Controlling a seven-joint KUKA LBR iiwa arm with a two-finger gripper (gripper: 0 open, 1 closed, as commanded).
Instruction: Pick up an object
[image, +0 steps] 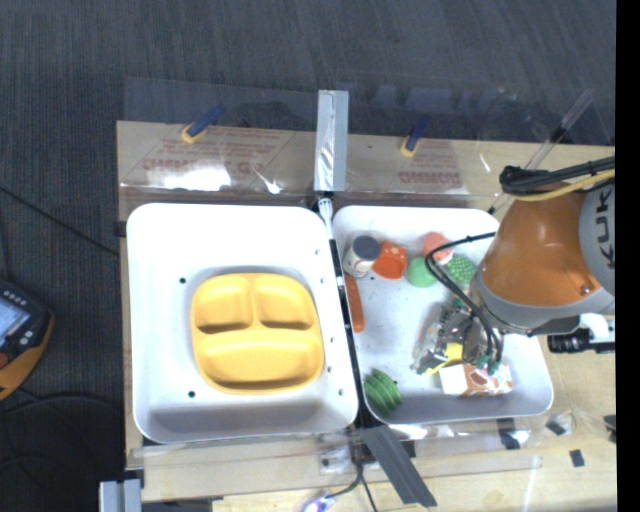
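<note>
Overhead slanted view of a wooden tabletop (570, 420) bearing two shallow white bins side by side. Left bin (160, 400): one yellow sectioned tray (258, 330), lying flat near the bin's middle, with two small compartments toward the far side and one long compartment toward the near side. Right bin (535, 395): a cluster of small things along the far wall, namely a grey-capped piece (364, 248), an orange piece (390, 262) just beside it, a reddish piece (433, 243) and a green dotted ball (457, 269) beside a paler green piece (422, 275). Thin orange stick (355, 305) lying lengthwise against the bin's left wall. Green ridged thing (381, 388) in the near left corner. White card with red and orange print (478, 379) near the front wall, touching a small yellow piece (452, 353). Grey arm with orange band (535, 262) reaching in from the right, wrist lowered over the right bin. Jaws (443, 350) down among the yellow piece and the card, partly tangled in cabling; open or closed state cannot be told, and nothing seen clearly between the fingers. Blue-and-yellow clips (202, 123) and clear sheeting at the far edge of the tabletop; handheld controller (20, 325) on the dark floor at far left.
</note>
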